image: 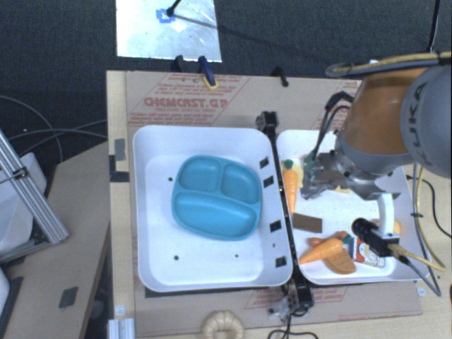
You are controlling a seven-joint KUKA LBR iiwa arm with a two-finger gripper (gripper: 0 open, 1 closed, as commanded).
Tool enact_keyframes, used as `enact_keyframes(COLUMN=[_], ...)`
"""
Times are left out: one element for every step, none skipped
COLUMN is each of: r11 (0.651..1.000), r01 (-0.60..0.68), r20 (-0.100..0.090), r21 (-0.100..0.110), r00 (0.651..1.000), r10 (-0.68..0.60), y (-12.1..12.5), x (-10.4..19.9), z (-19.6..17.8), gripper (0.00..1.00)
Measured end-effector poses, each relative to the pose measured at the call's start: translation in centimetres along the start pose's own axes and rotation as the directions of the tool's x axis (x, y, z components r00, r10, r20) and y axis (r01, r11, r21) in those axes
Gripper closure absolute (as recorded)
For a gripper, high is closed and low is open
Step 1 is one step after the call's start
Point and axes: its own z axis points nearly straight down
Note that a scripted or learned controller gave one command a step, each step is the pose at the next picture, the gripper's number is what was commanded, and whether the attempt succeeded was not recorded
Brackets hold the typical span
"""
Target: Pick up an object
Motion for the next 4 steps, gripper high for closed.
enact_keyframes(r11=[1.000,1.000,1.000,1.000], r01=[-0.006,-0.006,-0.009,-0.011], r20=[0.002,0.002,0.002,0.002], r21=[0.000,0.001,0.000,-0.001], r00=[1.000,1.000,1.000,1.000], r10=[0.006,0.006,0.009,0.011], y=[-0.3,-1.3,-1.1,0.0], x=[-0.2,0.6,0.1,-0.8], z=[0.0,1.1,0.2,0.5], gripper=[1.00,1.00,1.00,1.00])
